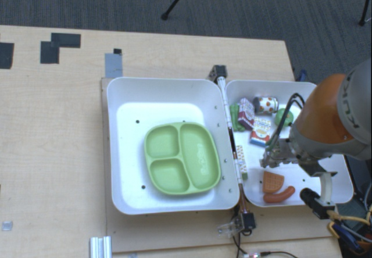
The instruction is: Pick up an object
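The right bin (pixel 343 190) holds several small items. An orange wedge-shaped piece (pixel 273 181) and a reddish sausage (pixel 279 194) lie near its front edge. Toward the back are a maroon packet (pixel 246 114), a small round can (pixel 267 103), a white-and-red packet (pixel 261 130) and green items (pixel 234 117). My gripper (pixel 271 159) hangs low over the right bin, just behind the orange wedge. The orange-banded wrist covers the bin's right part.
The left bin (pixel 125 135) holds a light green divided plate (pixel 182 158). A rail (pixel 230 135) with a printed strip runs between the two bins. Cables and a connector (pixel 247 222) lie at the bench's front edge.
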`<state>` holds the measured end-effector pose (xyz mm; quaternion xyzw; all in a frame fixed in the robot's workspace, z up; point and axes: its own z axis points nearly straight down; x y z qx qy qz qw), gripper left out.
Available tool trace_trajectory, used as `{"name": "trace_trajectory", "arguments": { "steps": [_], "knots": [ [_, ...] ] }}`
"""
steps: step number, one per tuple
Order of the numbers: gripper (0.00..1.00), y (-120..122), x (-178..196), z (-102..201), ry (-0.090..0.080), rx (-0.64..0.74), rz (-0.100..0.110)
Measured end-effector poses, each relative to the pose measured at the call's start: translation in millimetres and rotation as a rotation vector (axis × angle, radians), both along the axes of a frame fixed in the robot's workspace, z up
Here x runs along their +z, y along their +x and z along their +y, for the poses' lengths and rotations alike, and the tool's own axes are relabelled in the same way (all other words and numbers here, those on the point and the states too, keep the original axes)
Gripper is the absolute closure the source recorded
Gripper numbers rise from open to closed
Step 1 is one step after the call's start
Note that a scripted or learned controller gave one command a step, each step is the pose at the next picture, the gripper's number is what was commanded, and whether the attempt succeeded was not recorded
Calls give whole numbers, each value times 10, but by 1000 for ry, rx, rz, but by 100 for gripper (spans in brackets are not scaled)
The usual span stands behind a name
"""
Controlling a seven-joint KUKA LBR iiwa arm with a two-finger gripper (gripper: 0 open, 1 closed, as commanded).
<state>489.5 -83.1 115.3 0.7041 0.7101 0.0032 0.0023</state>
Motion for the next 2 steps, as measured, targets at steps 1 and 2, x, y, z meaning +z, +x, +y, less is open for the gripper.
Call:
{"name": "trace_trajectory", "arguments": {
  "steps": [1,2],
  "knots": [
    [0,-1,-1,0,0,0,0],
    [100,15,104,8,1,4,-4]
  ]
}}
